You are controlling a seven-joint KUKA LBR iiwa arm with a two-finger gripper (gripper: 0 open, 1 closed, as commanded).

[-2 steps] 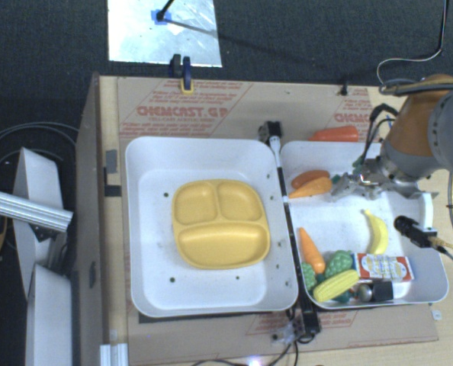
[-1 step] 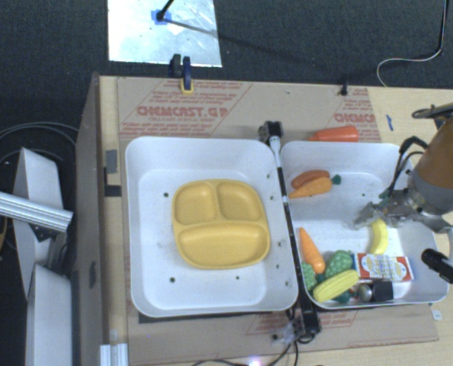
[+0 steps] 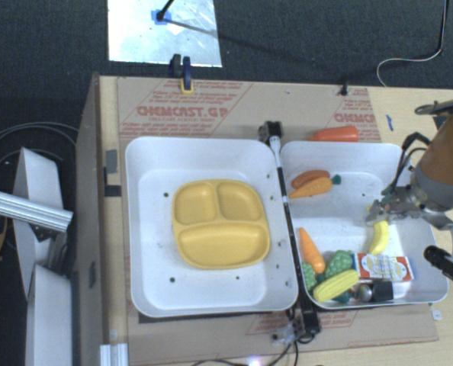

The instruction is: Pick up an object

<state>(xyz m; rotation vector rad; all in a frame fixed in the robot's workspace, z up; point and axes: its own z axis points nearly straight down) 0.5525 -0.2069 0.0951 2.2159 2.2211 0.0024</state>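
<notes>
Gripper (image 3: 380,213) hovers at three o'clock in the right shallow white plastic bin (image 3: 341,152), touching the small yellow plastic banana (image 3: 379,237); whether it is parted, I cannot tell. Probably light, stiff, slippery; best taken across its curved middle.

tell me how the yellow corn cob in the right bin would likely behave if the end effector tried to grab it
The corn cob looks like a rigid, probably light plastic toy. Its rounded, tapered shape may let it roll or slip from a pinch. It lies crowded against the broccoli and small carton, so neighbours would likely get nudged.
</notes>
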